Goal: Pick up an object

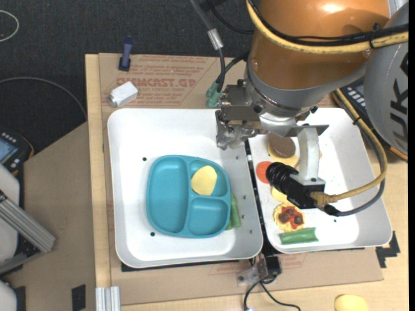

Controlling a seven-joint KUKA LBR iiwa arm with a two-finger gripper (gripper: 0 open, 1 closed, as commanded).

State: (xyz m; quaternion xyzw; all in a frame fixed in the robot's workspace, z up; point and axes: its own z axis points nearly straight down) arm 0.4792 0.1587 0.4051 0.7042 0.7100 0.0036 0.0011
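Note:
My gripper (pixel 227 135) hangs under the big orange-banded wrist, over the back edge of the left bin (pixel 130 148) close to the divider between the bins. It sits behind the blue divided plate (pixel 168 199), which has a yellow piece (pixel 204 180) in its back right compartment. A thin green item (pixel 234 212) lies along the plate's right side. The right bin (pixel 350 173) holds a brown disc (pixel 282 148), a red piece (pixel 264 171), a pizza-like toy (pixel 288 216) and a green pod (pixel 298 236). Nothing is visibly held.
A small white block (pixel 123 94) and a blue clip (pixel 126 54) lie on the cardboard behind the left bin. A yellow object (pixel 350 302) sits off the bench at the front right. The arm's body covers the back of the right bin.

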